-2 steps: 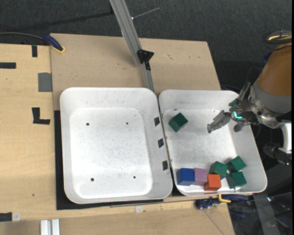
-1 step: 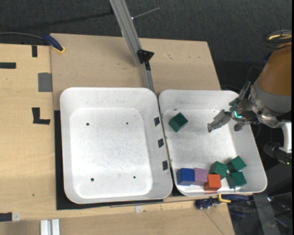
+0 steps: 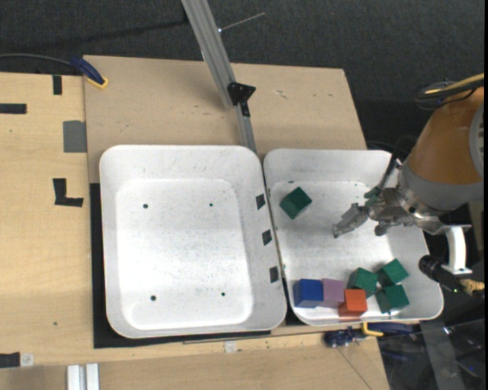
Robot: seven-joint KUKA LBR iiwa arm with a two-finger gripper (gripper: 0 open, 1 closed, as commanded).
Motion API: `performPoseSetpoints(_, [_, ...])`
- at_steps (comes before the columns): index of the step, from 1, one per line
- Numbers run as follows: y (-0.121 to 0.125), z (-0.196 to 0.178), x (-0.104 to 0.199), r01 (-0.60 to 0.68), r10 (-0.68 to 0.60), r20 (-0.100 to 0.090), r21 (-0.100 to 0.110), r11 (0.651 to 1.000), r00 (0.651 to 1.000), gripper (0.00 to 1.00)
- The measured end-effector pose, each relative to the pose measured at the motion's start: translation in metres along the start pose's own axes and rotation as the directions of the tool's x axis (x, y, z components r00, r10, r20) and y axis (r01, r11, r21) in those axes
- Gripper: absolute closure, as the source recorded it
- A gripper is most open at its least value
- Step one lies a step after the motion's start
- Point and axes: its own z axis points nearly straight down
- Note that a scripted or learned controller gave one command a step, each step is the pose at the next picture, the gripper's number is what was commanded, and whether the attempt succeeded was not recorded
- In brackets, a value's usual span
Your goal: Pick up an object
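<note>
A: Gripper (image 3: 351,220) is seen over the right bin (image 3: 325,165), reached in from the right. How wide it is set can't be told; nothing is seen held.

B: Targets?

A: A lone green block (image 3: 294,202) is found near the bin's upper left, apart from the gripper. The rest are bunched along the front wall: blue block (image 3: 309,291), purple block (image 3: 333,291), orange block (image 3: 355,301), plus more green ones (image 3: 386,284) touching.

B: Why hover mid-bin?

A: Judged as an approach over bare floor, between lone block and cluster. The lone one is likely favoured since it is clear all round; the bunched ones are pressed together and against the wall.

B: Left bin (image 3: 179,157)?

A: Not involved. Pick not yet made.
</note>
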Motion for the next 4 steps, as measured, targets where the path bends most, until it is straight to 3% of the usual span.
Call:
performPoseSetpoints(1, [-0.005,0.064,0.0,0.0,0.0,-0.001,0.001,1.0,1.0,0.0])
performPoseSetpoints(2, [-0.005,0.093,0.001,0.001,-0.001,0.001,-0.005,1.0,1.0,0.0])
performPoseSetpoints(3, [-0.005,0.082,0.002,0.002,-0.002,0.0,-0.004,1.0,1.0,1.0])
performPoseSetpoints(4, [0.002,0.021,0.002,0.002,-0.002,0.002,-0.012,1.0,1.0,1.0])
